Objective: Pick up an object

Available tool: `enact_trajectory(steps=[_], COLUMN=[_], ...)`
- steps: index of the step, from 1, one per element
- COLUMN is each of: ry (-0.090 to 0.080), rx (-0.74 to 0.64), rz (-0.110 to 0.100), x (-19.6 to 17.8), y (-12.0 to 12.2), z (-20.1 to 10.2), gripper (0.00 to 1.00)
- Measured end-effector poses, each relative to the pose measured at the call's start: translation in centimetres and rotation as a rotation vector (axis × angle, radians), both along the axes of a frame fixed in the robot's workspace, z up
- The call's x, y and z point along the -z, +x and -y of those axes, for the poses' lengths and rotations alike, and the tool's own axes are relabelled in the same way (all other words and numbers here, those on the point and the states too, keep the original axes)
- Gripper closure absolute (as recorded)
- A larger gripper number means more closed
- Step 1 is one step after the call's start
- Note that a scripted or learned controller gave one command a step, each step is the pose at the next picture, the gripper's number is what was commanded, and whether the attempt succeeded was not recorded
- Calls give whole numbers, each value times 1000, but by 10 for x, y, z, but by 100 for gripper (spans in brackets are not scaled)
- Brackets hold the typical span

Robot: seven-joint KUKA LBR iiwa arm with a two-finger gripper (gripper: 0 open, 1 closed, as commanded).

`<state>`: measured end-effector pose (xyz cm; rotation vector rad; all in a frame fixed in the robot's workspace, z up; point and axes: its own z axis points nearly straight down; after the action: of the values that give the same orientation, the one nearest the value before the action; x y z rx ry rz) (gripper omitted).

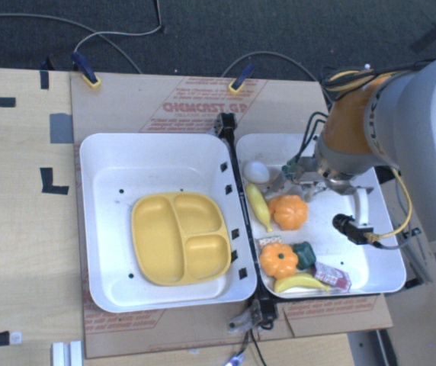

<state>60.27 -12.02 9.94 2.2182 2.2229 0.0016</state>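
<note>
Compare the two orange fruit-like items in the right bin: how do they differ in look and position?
The upper orange item is smooth and round; the lower orange item is ribbed like a small pumpkin with a stem on top. The upper one lies beside a yellow banana, close under the pincer; the lower one sits nearer the bin's front, against a green item. Both are orange, similar-sized, and rest in the right bin.

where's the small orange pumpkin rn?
The small orange pumpkin sits in the right white bin, toward the near edge, touching a dark green object, above a yellow banana.
</note>
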Motion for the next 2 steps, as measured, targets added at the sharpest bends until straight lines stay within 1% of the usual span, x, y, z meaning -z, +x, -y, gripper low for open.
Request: enact_trajectory(steps=[1,2], ry=[-2,-1], rx=[0,-1], rz=[5,5], x=[13,3], y=[-43,-42], z=[1,0], gripper=[0,100])
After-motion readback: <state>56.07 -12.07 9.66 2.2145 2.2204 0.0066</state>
